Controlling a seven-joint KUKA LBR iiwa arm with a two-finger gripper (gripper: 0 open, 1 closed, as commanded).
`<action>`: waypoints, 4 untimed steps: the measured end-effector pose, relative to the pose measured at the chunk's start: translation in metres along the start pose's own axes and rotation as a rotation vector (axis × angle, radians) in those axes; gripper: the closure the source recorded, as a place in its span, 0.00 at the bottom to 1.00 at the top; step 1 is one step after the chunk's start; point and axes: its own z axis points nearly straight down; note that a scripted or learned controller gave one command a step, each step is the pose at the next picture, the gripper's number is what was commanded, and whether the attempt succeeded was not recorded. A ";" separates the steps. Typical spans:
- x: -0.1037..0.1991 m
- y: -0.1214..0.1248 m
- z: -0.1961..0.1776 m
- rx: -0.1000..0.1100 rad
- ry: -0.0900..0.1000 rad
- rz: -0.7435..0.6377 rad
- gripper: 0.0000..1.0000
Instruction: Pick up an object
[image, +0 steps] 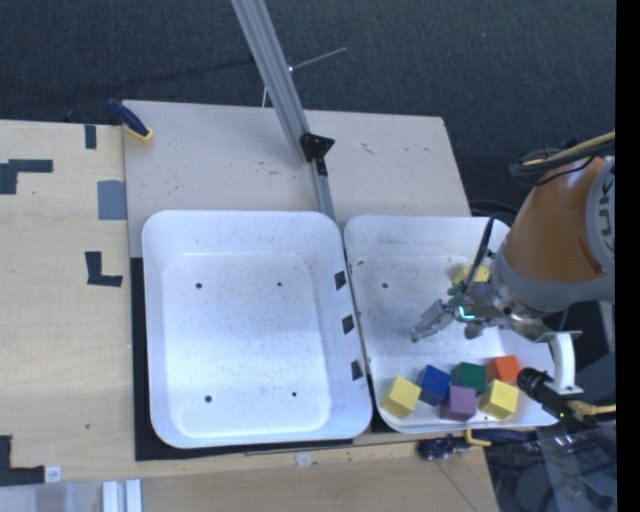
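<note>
Gripper low over right bin floor, finger state unclear, nothing visibly held; blue block and neighbours along near edge unlifted—pick pending.

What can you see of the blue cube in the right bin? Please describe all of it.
The blue cube is a small block of plain dark blue, matte, with no marks; its material cannot be told. It sits on the floor of the right bin, near the front wall, turned a little askew. It belongs to a cluster: the yellow cube is on its left, the purple cube and the green cube are on its right, all close or touching. The gripper is above it in the view, apart from it.
</note>
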 end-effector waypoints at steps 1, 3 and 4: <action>0.000 0.001 -0.002 -0.004 0.000 -0.002 0.00; 0.004 -0.004 0.096 0.001 0.001 0.000 0.00; 0.005 -0.003 0.084 -0.002 0.001 -0.002 1.00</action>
